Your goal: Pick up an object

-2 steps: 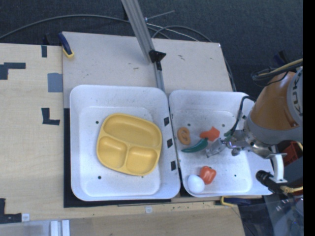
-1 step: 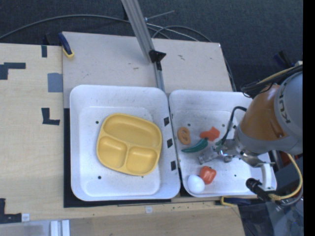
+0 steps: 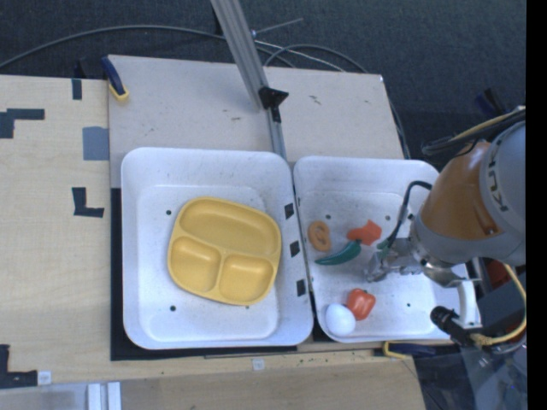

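White bins sat side by side on the bench, the left bin bearing a yellow tray, the right bin the small toys. The pincer hung low just beside the green pepper, likely lining up on it; whether its fingers were parted I could not tell, and nothing showed between them.

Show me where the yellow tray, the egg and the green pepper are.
Yellow tray (image 3: 224,250): camera view, on the ridge between its compartments.
Egg (image 3: 340,319): camera view, the middle of its shell.
Green pepper (image 3: 341,254): camera view, the middle of its curved body.
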Robot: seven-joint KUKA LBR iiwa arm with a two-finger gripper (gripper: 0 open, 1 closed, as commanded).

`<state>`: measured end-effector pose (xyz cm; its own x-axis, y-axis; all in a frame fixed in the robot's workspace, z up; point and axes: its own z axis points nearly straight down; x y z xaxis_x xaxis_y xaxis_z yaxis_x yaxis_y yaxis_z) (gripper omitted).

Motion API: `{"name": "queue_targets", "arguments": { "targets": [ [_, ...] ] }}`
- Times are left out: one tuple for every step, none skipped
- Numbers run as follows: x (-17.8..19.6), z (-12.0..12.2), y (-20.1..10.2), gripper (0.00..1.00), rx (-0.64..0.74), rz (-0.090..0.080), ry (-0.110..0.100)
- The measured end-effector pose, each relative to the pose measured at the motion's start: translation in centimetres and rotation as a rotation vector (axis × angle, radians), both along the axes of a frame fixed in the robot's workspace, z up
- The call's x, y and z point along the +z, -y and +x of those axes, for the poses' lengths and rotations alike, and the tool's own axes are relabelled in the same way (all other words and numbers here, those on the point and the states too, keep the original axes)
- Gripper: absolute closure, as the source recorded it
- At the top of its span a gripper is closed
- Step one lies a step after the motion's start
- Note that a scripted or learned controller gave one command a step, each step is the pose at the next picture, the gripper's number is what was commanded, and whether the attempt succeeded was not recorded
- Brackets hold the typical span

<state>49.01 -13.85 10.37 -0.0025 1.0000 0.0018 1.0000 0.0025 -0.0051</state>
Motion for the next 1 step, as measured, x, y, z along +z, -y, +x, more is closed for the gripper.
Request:
{"name": "queue_targets", "arguments": {
  "targets": [
    [5.87,-0.5,0.56,1.0,-0.002,-0.003,0.008]
  ]
}}
